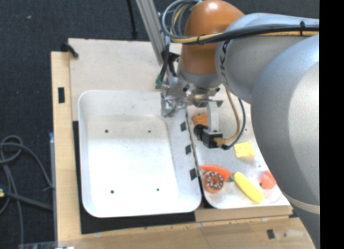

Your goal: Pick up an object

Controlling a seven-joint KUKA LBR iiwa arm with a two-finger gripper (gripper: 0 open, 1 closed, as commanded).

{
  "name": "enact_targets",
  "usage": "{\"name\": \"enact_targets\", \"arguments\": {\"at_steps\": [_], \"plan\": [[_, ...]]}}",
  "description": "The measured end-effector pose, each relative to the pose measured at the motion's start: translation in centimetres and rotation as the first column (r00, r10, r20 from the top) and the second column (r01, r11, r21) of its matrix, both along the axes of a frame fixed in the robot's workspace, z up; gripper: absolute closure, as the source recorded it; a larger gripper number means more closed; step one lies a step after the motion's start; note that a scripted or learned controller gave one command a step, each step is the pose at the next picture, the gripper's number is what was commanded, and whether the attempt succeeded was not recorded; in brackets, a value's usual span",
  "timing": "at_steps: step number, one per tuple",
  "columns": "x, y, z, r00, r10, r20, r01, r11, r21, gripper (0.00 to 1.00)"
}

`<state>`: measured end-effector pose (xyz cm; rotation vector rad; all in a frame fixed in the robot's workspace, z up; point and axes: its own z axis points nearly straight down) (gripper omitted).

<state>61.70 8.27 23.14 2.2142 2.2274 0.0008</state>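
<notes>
Grey arm (279, 92) fills the frame's right; its gripper (171, 102) hangs over the left bin's (129, 151) upper-right rim, finger state cannot tell. Right bin (231, 202), lower right: donut (214, 180), yellow banana (248, 187), yellow block (244, 149).

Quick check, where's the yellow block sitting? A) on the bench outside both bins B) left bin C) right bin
C: the yellow block lies in the right bin, up from the yellow banana-shaped piece and the donut.
</notes>
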Motion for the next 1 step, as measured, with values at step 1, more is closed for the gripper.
{"name": "enact_targets", "arguments": {"at_steps": [1], "plan": [[-0.06, -0.34, 0.10, 1.000, -0.003, -0.001, 0.003, 1.000, -0.002, 0.00]]}}
